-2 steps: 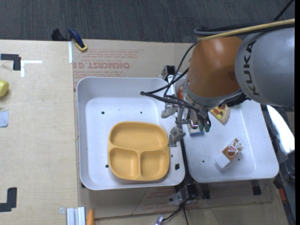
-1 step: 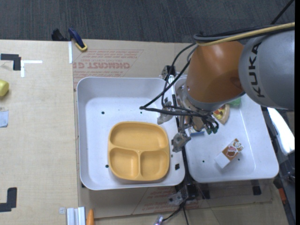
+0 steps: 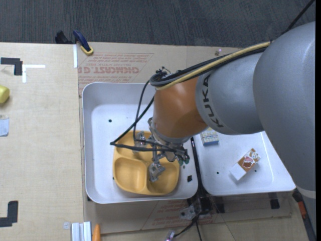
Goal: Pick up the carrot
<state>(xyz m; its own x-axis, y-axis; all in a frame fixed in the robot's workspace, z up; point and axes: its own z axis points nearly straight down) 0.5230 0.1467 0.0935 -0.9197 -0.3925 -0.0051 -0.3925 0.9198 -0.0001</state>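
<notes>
I see my gripper (image 3: pixel 156 170) hanging over a yellow divided tray (image 3: pixel 131 173) in the left bin (image 3: pixel 95 134); whether it's open I can't tell, nor where the carrot is. Right of it, a small box (image 3: pixel 245 163) lies in the right bin (image 3: pixel 271 179), cardboard (image 3: pixel 115 67) beyond

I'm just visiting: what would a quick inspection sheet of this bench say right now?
Surface: two shallow white bins, the left bin and the right bin, on a cardboard sheet.
Job's things: carrot, nothing seen.
Clutter: yellow divided tray in the left bin; small blue-and-white box and small brown-and-white carton in the right bin.
Pincer: pincer low over the tray; fingers unclear.
Cables: black cables loop from the wrist.
Surroundings: yellow object at the left edge; dark floor beyond.
</notes>
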